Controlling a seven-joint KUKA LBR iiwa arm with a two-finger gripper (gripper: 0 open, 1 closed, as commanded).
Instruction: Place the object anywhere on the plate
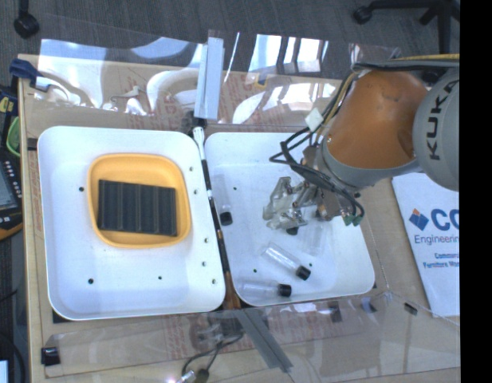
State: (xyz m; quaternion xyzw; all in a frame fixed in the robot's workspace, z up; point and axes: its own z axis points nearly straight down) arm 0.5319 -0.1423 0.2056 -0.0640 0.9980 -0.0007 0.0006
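- Two shallow white bins sit side by side on the surface: the left bin (62, 278) and the right bin (246, 158).
- One plate (138, 168), yellow-orange with rounded corners, lies in the left bin, toward its far half. A dark ribbed rectangular panel (138, 208) covers the plate's middle.
- The right bin holds clear plastic tubes with black caps. One tube (287, 262) lies slanted near the middle of the bin's near half, its cap at the right end. A second tube (264, 290) lies close to the near rim, its cap also at the right end.
- One small black cap-like piece (226, 217) sits near the right bin's left wall, apart from the tubes. Whether a clear tube is attached to it cannot be told.
- One arm (373, 126), grey with an orange band, reaches in from the right over the right bin.
- The gripper (287, 214) hangs over the middle of the right bin, just above the slanted tube. Whether its fingers are apart or together cannot be told, and nothing can be seen held between them.
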